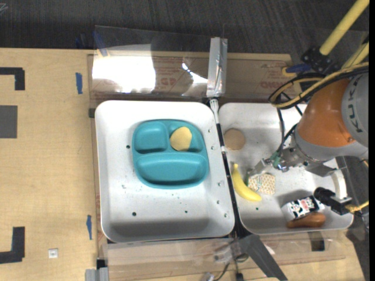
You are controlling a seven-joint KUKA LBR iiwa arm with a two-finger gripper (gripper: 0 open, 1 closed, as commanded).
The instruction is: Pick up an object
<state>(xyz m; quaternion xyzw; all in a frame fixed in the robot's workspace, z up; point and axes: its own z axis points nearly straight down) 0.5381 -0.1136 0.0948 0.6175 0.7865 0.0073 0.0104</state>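
My gripper (270,163) hangs low over the middle of the right bin (258,115), below the arm's orange band. Just below and left of it lies a pale speckled object (262,184), close to the gripper tip. Whether they touch is unclear. A yellow banana (244,187) lies beside it along the bin's left wall. A tan round disc (234,139) sits toward the bin's back left. At the front right lie a black-and-white object (300,206) and a brown sausage-shaped one (307,219).
The left bin (111,157) bears a teal divided plate (170,167) with a yellow round object (181,138) in its back right compartment. Cables (299,89) and a yellow pole (345,22) run behind the right bin. A clear panel (152,69) stands behind the bins.
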